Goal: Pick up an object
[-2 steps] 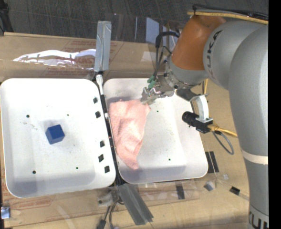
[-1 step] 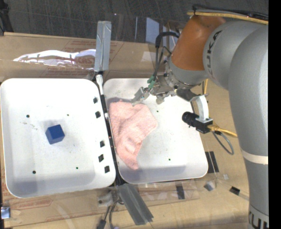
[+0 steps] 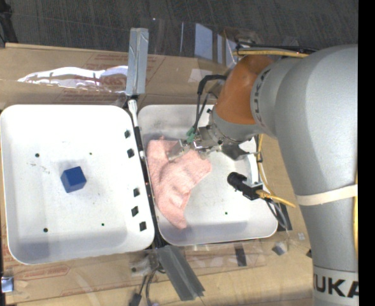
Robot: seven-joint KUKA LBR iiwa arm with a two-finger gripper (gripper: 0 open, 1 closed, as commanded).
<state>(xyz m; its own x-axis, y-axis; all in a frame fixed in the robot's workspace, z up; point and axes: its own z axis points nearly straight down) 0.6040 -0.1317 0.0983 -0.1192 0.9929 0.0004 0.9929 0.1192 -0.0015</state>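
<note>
A crumpled pink cloth point(image 3: 174, 182) lies in the right bin point(image 3: 238, 225), against its left wall. My gripper point(image 3: 192, 143) is low over the cloth's upper edge, reaching in from the right under the orange wrist band. Its tip is down at the fabric, and the cloth bunches up around it. A small blue cube point(image 3: 74, 178) rests alone in the left bin point(image 3: 21, 132), left of centre.
A divider with black clips point(image 3: 136, 190) separates the two bins. The grey arm body point(image 3: 314, 139) covers the right bin's right side. A small black part with a yellow cable point(image 3: 243, 185) hangs over the right bin's floor. Cardboard lies under and behind the bins.
</note>
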